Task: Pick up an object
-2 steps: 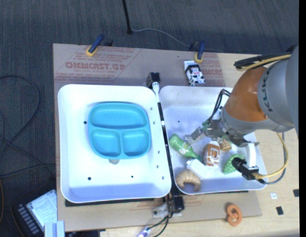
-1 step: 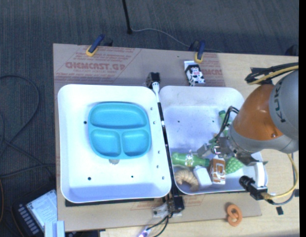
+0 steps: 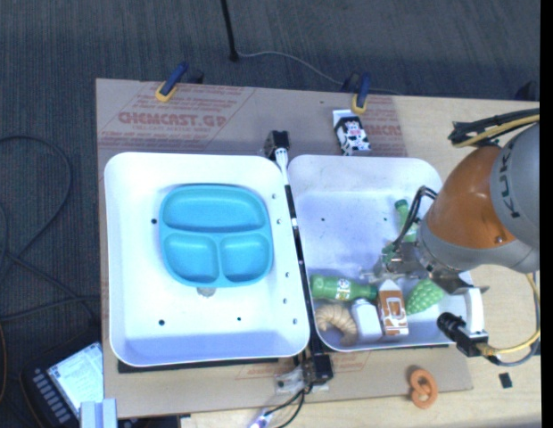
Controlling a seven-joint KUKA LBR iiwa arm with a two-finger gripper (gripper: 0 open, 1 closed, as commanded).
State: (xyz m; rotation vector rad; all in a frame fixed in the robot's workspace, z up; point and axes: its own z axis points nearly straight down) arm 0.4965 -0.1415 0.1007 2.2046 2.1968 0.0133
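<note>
A: What is the biggest thing on the bench (image 3: pixel 169 105)?

B: The two white bins. The left bin (image 3: pixel 134 310) holds a blue tray (image 3: pixel 214 234) with three compartments, lying flat near its middle. The right bin (image 3: pixel 348 185) sits just beside it, and the arm (image 3: pixel 477 208) with the orange band reaches over its right side.

A: And the gripper?

B: The gripper (image 3: pixel 403 259) hangs low over the right part of the right bin, above the objects at the front wall. I cannot tell if it is released or clenched, because the wrist hides it.

A: Which objects lie there?

B: A green bottle (image 3: pixel 342 287) lies on its side. Next to it are a tan ridged piece (image 3: pixel 337 319), an orange and white box (image 3: pixel 392 308), and a green bumpy object (image 3: pixel 425 295). They are close together, some touching. Another green thing (image 3: pixel 401 212) is partly hidden near the arm.

A: Anything outside the bins?

B: A small orange ring (image 3: pixel 423 385) lies on the bench, in front of the right bin.
</note>
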